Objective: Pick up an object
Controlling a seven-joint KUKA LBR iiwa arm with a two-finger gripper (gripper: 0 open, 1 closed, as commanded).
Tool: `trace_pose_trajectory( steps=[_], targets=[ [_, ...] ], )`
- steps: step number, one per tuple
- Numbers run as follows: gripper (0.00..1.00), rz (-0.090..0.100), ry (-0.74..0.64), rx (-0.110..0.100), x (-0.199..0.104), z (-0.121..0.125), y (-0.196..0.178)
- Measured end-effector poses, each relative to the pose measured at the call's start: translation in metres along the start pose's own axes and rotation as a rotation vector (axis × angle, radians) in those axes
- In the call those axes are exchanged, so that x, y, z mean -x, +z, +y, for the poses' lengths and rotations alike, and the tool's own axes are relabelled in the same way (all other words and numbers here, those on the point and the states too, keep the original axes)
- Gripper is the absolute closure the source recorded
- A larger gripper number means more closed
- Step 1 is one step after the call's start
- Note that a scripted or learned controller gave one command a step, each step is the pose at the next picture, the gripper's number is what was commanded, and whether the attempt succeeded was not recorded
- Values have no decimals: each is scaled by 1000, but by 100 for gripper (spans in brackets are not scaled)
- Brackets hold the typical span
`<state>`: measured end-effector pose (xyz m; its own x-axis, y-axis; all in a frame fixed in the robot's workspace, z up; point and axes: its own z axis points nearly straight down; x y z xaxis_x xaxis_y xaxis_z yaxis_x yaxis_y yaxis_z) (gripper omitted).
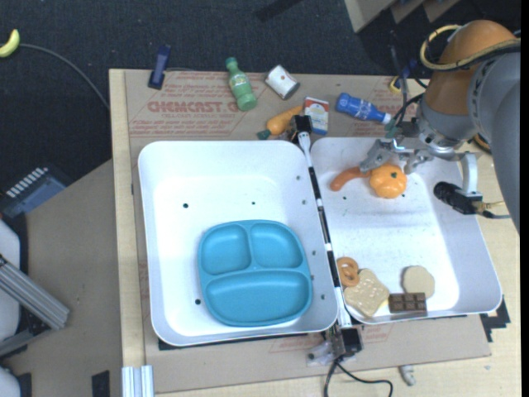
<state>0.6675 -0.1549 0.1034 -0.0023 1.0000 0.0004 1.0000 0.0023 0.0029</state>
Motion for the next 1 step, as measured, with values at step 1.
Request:
trace_pose_trajectory(
  steps=[1],
  targets=[
    [0, 1, 1, -4, -33, -16, 19]
  ],
)
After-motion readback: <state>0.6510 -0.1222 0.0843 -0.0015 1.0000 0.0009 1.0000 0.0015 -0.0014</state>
